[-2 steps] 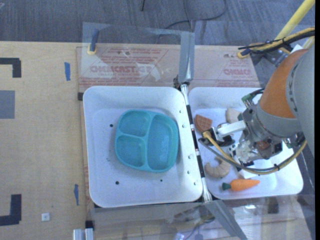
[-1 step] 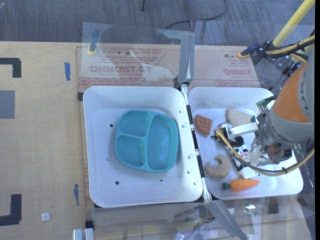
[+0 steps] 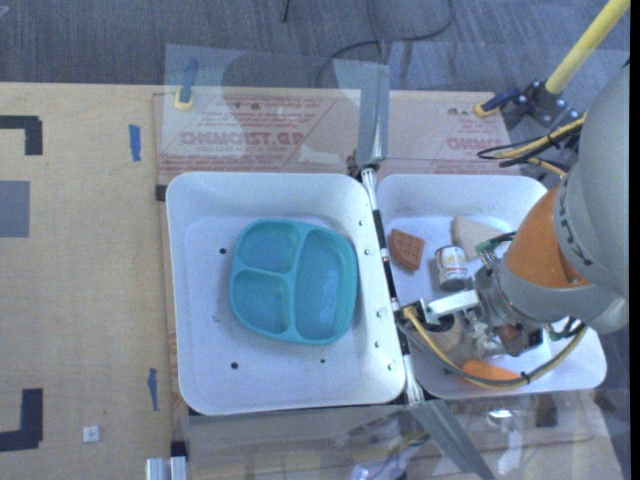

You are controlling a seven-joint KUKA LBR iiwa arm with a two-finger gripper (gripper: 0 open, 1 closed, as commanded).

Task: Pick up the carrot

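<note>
Carrot, orange and lying on its side, rests at the near edge of the right white bin, close to the bin's front wall. Directly above it hangs the gripper, a cluster of dark and metallic parts under the arm's orange band; whether it is apart or together cannot be told, since cables and the wrist crowd that spot. A yellow cable loops past the carrot's left end and partly covers it.

Farther back in the same bin sit a small can, a brown waffle-patterned piece, and a pale wedge-shaped item, partly hidden by the arm.

The left white bin holds a teal divided plate with three compartments, lying flat near its middle.

Both bins stand side by side, touching, on a wooden worktop marked with blue and black tape. Behind them lies a clear plastic sheet with red lettering, too blurred to read.
</note>
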